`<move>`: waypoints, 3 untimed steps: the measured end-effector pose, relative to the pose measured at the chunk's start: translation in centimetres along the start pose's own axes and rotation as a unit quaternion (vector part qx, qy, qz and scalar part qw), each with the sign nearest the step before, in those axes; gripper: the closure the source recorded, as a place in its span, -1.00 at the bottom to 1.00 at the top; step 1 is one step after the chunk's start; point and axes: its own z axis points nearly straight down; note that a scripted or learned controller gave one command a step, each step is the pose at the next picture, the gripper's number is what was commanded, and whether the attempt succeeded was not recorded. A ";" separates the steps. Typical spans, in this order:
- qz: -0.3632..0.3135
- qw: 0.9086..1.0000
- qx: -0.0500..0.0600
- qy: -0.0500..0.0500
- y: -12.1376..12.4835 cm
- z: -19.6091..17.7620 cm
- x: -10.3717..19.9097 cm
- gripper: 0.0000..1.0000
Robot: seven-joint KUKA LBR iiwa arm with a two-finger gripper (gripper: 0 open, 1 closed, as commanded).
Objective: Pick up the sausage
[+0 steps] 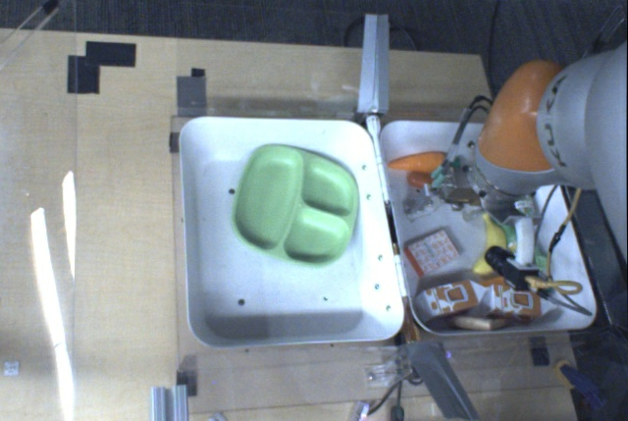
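Gripper (440, 185) hangs low in the right bin (579, 242); jaw state cannot be told. Sausage (475, 321) lies at the bin's near edge, below-right of the jaws, long axis roughly left-right. Judgement: next move shifts toward that edge.

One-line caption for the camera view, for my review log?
Arm low over the right bin of cluttered items; sausage at its near edge, green tray in the left bin.

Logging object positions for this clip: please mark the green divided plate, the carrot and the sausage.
green divided plate (294, 203), camera view, on its centre ridge.
carrot (416, 161), camera view, mid-body.
sausage (473, 321), camera view, middle of its brown length.
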 end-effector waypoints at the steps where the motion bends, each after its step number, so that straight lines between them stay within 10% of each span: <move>1: 0.016 1.000 0.010 0.002 8.9 0.4 -2.4 -1.00; 2: 0.012 1.000 0.015 0.001 8.7 -0.2 -2.4 1.00; 3: 0.008 1.000 0.019 0.001 8.7 -0.8 -2.2 1.00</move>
